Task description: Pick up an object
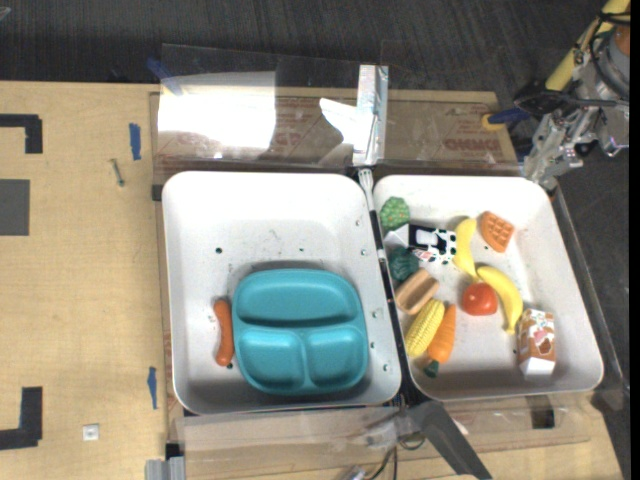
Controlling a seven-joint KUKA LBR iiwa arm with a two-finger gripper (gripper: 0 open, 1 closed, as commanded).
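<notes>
crowded toy food in the right bin point(575, 268), corn point(424, 328) touching carrot point(443, 334), risked a two-item pinch; gripper point(560, 153) hovered beyond, its jaws' state impossible to tell.

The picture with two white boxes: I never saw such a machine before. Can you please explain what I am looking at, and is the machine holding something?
One fixed camera looks down at a slant on a workbench. The machine is a robot arm whose two-finger gripper shows at the upper right, outside the bins and above none of the toys. I see nothing between its fingers.

The left bin holds a teal divided plate with an orange sausage-like toy lying beside its left edge.

The right bin holds a crowd of toy food: a banana, a tomato, corn, a carrot, a hot dog, a green vegetable and a small carton.

The robot should pick up one object; none is lifted yet.
</notes>
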